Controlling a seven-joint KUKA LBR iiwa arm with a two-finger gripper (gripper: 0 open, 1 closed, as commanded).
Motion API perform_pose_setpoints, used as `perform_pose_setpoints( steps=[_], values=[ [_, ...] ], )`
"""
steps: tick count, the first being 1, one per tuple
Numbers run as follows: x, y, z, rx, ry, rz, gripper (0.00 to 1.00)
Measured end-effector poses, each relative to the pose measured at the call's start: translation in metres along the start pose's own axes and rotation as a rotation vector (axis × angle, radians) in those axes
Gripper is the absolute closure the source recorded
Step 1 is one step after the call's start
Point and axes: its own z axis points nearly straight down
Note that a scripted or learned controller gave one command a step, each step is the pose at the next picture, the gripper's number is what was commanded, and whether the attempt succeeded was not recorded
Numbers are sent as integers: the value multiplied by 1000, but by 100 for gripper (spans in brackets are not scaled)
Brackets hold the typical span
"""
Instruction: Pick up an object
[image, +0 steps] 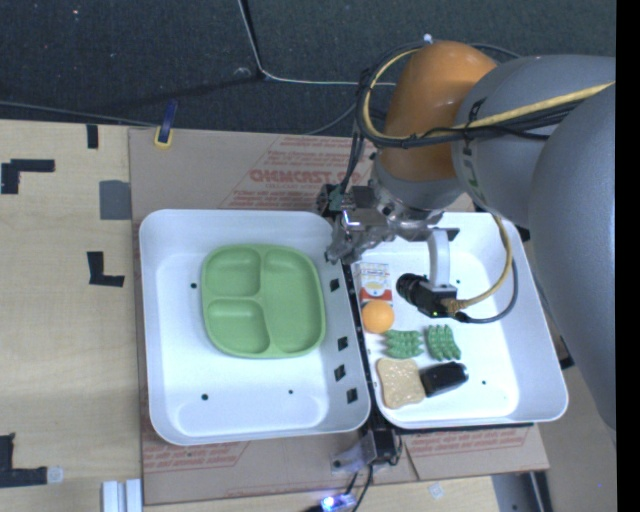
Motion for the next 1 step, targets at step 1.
perform_pose_setpoints(
  steps=[1],
  values=[
    [43, -24, 13, 2, -2, 2, 100]
  ],
)
